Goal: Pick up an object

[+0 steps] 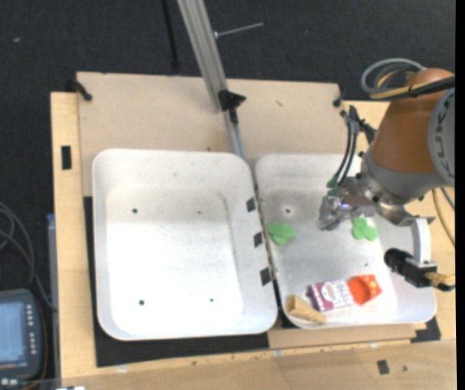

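My gripper (pixel 331 214) hangs over the middle of the right bin (pixel 297 177), reaching in from the right. A green piece (pixel 280 233) lies on the bin floor to its lower left, near the bin's left wall. A second green piece (pixel 365 230) lies just right of the gripper, partly under the wrist. Near the front rim lie a purple and white packet (pixel 331 296), an orange item (pixel 364 288) touching its right end, and a small tan piece (pixel 303 307) at its left. Nothing shows between the fingers.
The left bin (pixel 176 242) stands beside the right one, with dark clips along the shared edge. A slanted metal pole (pixel 208 55) rises behind the bins. Cables and a black fitting (pixel 407 268) hang off the arm at the right.
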Robot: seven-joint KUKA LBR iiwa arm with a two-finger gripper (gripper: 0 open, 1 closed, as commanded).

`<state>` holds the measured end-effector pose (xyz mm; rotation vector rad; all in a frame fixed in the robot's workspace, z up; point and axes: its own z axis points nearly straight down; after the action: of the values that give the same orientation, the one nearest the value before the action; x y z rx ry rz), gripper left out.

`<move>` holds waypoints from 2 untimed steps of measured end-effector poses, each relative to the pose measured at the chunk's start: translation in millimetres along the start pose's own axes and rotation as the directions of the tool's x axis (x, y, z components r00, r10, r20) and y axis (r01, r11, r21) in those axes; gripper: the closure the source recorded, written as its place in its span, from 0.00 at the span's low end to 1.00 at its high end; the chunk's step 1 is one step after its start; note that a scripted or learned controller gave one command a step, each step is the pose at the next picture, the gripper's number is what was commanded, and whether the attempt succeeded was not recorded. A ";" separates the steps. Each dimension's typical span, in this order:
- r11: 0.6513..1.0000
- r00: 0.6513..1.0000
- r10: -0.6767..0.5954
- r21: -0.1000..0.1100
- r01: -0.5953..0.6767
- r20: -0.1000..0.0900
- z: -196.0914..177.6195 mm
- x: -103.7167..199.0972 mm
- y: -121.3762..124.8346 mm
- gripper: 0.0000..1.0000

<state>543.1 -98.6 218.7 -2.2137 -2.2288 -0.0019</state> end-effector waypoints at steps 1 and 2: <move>1.000 1.000 -0.001 -0.002 0.001 0.000 -12.9 55.8 13.2 1.00; 1.000 1.000 0.000 -0.001 0.000 -0.001 -25.1 106.4 18.1 1.00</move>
<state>560.5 7.9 243.9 -2.2134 -2.2295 -0.0042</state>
